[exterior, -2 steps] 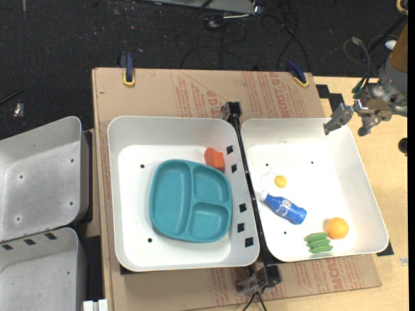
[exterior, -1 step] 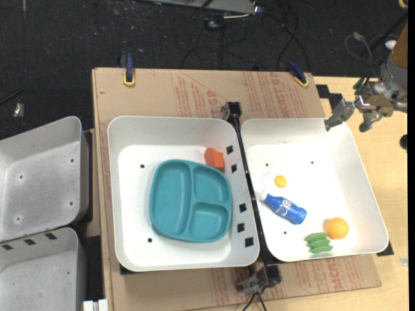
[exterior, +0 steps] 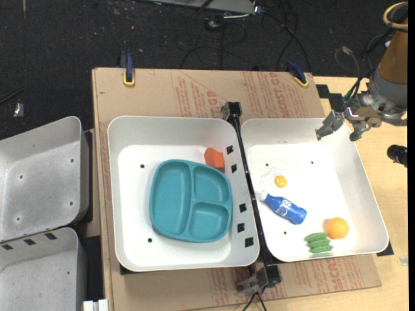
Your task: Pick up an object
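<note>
Objects for picking lie in both bins: the right bin (exterior: 363,180) holds four, a blue bottle (exterior: 286,208) with a white cap, a fried-egg toy (exterior: 277,181) touching its cap end, an orange ball (exterior: 336,227) and a green pod piece (exterior: 318,242) just beside the ball near the front wall. One orange block (exterior: 214,157) sits in the left bin (exterior: 126,173), touching the back edge of one teal divided plate (exterior: 191,201) with three compartments. One gripper (exterior: 342,126) hangs over the right bin's far right corner, fingers spread, pinching nothing. The arm (exterior: 393,76) is cut off at the frame edge
</note>
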